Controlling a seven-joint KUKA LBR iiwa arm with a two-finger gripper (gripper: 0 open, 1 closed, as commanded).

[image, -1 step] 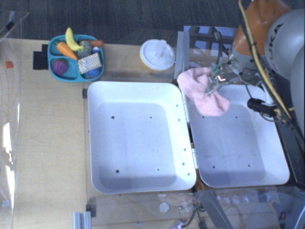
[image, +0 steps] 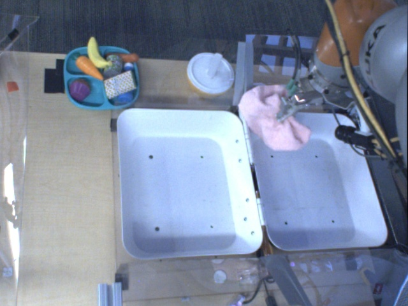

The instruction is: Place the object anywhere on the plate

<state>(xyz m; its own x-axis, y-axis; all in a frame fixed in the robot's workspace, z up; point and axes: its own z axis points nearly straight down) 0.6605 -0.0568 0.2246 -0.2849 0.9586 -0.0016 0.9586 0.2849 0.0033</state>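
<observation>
A crumpled pink cloth (image: 271, 123) hangs bunched over the back left corner of the right bin (image: 331, 196), and its edge overlaps the rim between the bins. My gripper (image: 285, 111) comes in from the right and sits on top of the cloth, its thin fingers pinched shut on a fold of pink fabric. The blue divided plate (image: 70, 97) stands on the bench at the far left, well apart from the gripper. It holds a toy banana (image: 95, 53), a carrot (image: 88, 67), a purple piece (image: 80, 89) and a patterned block (image: 121, 81).
The left bin (image: 185, 183) lies between the cloth and the plate. A white lidded container with a yellow base (image: 210, 73) stands behind it. Black cables (image: 357, 139) trail over the right bin's back right. A black square (image: 53, 80) lies left of the plate.
</observation>
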